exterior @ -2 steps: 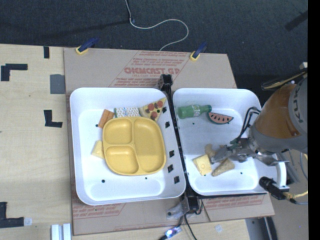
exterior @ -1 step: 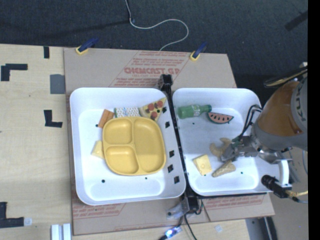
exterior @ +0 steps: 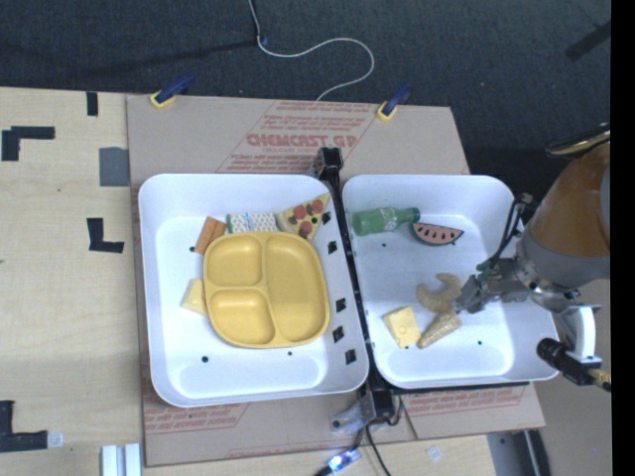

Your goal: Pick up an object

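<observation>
Camera view from above, described from the near edge to the far edge. Two shallow white bins sit side by side on a cardboard sheet [exterior: 298,137] laid over the surface [exterior: 60,266]. At 5 o'clock in the right bin [exterior: 496,365] lie a pale yellow cheese wedge [exterior: 402,325] and, just beside it, a tan cone-shaped piece [exterior: 439,330]; a beige ginger-like piece [exterior: 440,293] lies touching the cone's far end. The tool [exterior: 473,296] reaches in from 3 o'clock, under the grey wrist and orange band of the arm [exterior: 575,226], with its dark tip low over the bin floor, just beside the beige piece and the cone; whether its fingers are spread or closed cannot be told, and no object is seen between them. At 9 o'clock, the left bin [exterior: 169,365] carries a yellow divided plate [exterior: 266,288] at its centre, with a yellow wedge [exterior: 192,296] tucked at the plate's left rim. Farther back in the left bin lie an orange strip [exterior: 209,234], a patterned green-and-white piece [exterior: 253,223] and a pizza slice [exterior: 306,214]. At 12 o'clock in the right bin lie a green bottle [exterior: 383,220] on its side and a watermelon slice [exterior: 437,233], apart from each other. Beyond the bins, two blue-and-yellow clamps [exterior: 171,90] hold the cardboard's far edge, and a white cable [exterior: 317,53] loops over the dark floor.
</observation>
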